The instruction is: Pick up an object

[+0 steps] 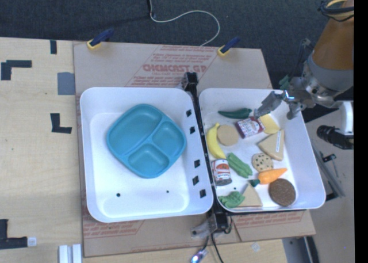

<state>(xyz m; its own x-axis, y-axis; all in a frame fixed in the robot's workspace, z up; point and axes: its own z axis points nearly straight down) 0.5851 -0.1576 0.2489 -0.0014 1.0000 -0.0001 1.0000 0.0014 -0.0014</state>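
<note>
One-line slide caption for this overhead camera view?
End effector hovers over right bin of toy food; blue divided plate sits in left bin.

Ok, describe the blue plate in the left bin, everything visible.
The blue plate is a light blue, rounded-square tray, plastic by the look, with three compartments: one large, two smaller. It lies flat, turned at an angle, in the middle of the left bin with white floor showing around it. Nothing lies in its compartments and nothing else touches it.
</note>
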